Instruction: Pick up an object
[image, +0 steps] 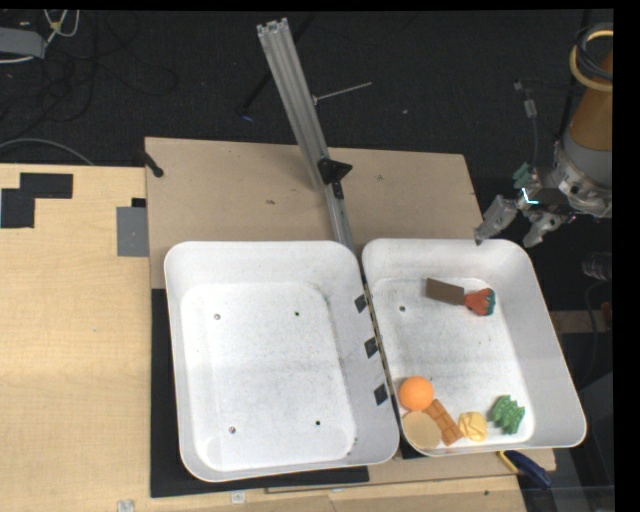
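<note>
Orange ball, toys in right bin

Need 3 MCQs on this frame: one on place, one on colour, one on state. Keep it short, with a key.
1. Where do the small objects lie?
A. left white bin
B. right white bin
C. the bare bench

2. What colour is the round ball near the divider?
A. orange
B. blue
C. black

3. Where is the pincer relative to the objects?
A. closed on the ball
B. pressing on the green toy
C. above the right bin's far right corner, apart from all objects

Key:
1 B: the brown block, small red toy, small green toy and the rest sit inside the right white bin.
2 A: the round ball is orange.
3 C: the pincer hangs at the bin's far right corner, with nothing between its fingers.
</note>
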